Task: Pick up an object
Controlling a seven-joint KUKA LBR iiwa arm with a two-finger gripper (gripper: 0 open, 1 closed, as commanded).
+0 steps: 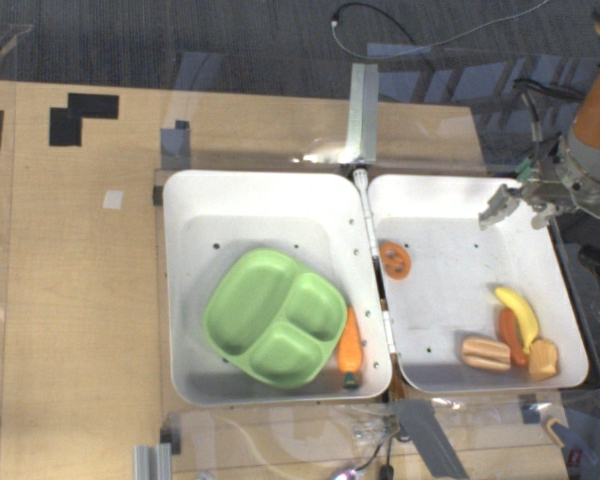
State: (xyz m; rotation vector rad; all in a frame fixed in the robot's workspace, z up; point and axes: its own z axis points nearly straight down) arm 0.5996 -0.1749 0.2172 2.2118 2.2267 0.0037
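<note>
In right bin [450, 298]: curved yellow banana [520, 313] | metal claw [515, 203] apparently spread, holding nothing

Yellow curved banana [519, 314] lies slanted in right bin, touching red-orange sausage-like piece [510, 334]. Tan bread roll [486, 353] just left; small tan block [543, 359] right. Round orange slice [394, 259] apart, near divider. Left bin: orange carrot [350, 344] touching green sectioned plastic plate [275, 316].

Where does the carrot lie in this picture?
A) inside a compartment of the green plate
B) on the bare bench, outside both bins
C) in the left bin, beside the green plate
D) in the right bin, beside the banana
C: the carrot lies in the left bin, along the right edge of the green plate.
</note>
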